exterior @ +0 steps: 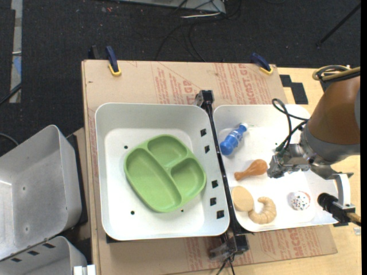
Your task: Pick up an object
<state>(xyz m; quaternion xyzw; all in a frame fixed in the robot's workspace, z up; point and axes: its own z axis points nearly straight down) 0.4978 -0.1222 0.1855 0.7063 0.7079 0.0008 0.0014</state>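
Two white bins sit side by side on the table (149, 76). Left bin (109, 153) holds a green divided plate (165, 172), three compartments, lying flat near the bin's middle.

Right bin (258, 116) holds five things. A blue bottle (232, 140) lies on its side near the bin's upper left, close to the divider between the bins. A toy drumstick (253, 168) lies near the middle, thick end toward the arm. A pale oval piece (242, 199) lies at lower left, with a croissant (264, 210) touching or just beside it on its right. A small white speckled piece (299, 200) lies apart, toward the lower right.

The arm (338, 119) reaches in from the right over the right bin. Gripper (279, 166) is low, just right of the drumstick's thick end; whether it touches is unclear. Fingers are dark and small here: cannot tell whether they are apart or together. Nothing is visibly between them.
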